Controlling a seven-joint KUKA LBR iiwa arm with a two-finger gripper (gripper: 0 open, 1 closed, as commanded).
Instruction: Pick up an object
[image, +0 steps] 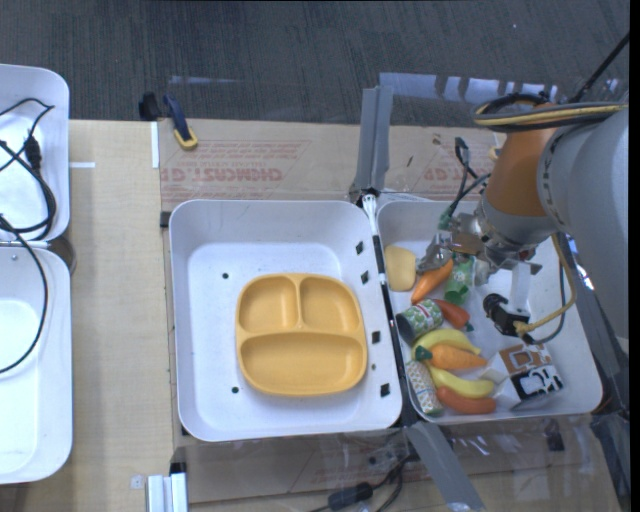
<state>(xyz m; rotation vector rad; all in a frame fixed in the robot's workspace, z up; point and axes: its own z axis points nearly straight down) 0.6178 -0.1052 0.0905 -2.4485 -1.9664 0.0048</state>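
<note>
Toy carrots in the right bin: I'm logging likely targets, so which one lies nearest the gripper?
The upper carrot, tilted beside the pale yellow block, just below the gripper. The other carrot lies at the bin's near end, under the banana.

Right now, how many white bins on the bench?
2. The left bin holds a yellow divided plate. The right bin holds the pile of toy food, with the arm above it.
</note>
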